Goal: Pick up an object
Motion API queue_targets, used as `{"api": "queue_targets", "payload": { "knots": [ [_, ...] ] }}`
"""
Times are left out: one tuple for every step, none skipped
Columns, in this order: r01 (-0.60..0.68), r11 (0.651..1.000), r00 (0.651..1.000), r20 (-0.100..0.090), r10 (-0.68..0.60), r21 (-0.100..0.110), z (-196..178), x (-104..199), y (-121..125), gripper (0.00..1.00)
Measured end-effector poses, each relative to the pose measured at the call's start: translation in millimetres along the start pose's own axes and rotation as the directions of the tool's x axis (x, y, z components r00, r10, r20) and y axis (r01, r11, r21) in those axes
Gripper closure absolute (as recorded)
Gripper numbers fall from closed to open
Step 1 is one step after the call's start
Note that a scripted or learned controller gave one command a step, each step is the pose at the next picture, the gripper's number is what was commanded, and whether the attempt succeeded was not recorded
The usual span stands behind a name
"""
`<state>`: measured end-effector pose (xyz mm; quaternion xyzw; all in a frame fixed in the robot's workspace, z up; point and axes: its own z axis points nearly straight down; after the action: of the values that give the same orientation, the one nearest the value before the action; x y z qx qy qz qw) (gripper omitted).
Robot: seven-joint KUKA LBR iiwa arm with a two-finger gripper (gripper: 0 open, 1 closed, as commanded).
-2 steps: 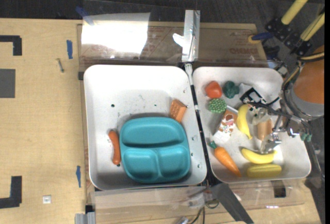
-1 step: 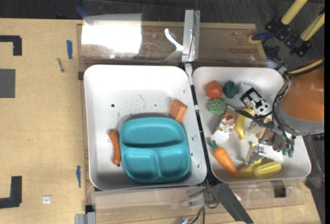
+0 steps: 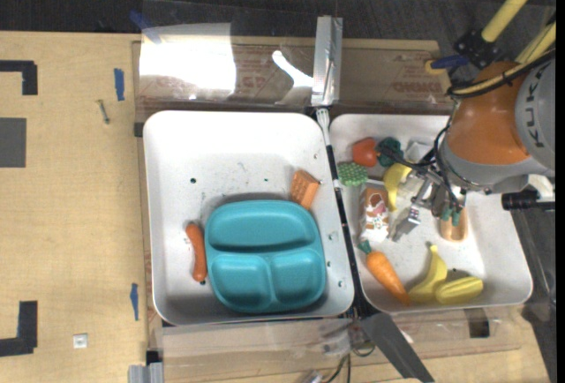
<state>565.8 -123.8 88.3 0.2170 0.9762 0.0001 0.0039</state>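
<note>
The arm (image 3: 494,130) is seen reaching in from the right over the right bin (image 3: 508,280), with the claw (image 3: 413,215) lowered among the toys near the bin's middle. Whether the claw is released or clenched cannot be told; its tips are small and mixed with clutter, and nothing is clearly seen held by it.

Just left of the claw, a small white and red figure (image 3: 375,212) is lying, near the tips but not visibly grasped. Up and left of the claw, a yellow piece (image 3: 397,176) is placed, and beyond it a tomato (image 3: 365,151) and a teal piece (image 3: 388,146) are found by the bin's far wall. A green piece (image 3: 352,174) is set further left, beside the divider. Just right of the claw, a brown piece (image 3: 453,223) is standing beneath the wrist.

Below the claw, toward the near wall, a carrot (image 3: 386,274) is lying at a slant to the left, and a banana (image 3: 430,273) is lying to the right, with a yellow pepper (image 3: 460,288) touching it.

Well to the claw's left, in the left bin (image 3: 177,161), a teal tray (image 3: 265,255) is resting. An orange block (image 3: 305,188) is tilted at its upper right corner, and a sausage (image 3: 199,251) is lying along its left side.
</note>
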Motion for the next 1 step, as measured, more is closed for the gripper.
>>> {"api": "queue_targets", "payload": {
  "knots": [
    [-0.039,0.999,0.999,-0.005,0.039,0.003,1.9,-93.0,5.4,0.0]
  ]
}}
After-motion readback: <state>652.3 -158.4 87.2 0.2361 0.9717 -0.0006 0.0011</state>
